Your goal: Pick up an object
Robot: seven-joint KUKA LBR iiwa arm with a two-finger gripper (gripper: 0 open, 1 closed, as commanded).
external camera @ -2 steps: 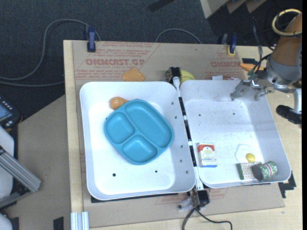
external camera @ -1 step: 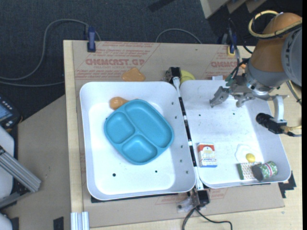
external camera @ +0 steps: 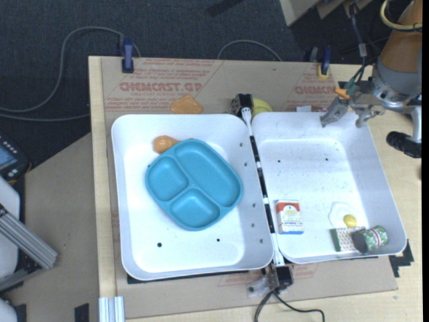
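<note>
Camera view: wooden bench [external camera: 100,180], dark carpet beyond; pincer [external camera: 350,115] spread apart over right bin [external camera: 315,173].

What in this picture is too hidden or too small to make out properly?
- Orange thing in the left bin: mostly hidden behind the blue tray.
- Small box: label too small to read.
- Yellow thing behind the bins: partly hidden by the right bin rim.
- Arm: cut off by the edge.

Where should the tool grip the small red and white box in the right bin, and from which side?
Grip the box across its two long edges, coming straight down. It lies flat on the right bin floor with bare floor either side, clear of the fried egg.
</note>
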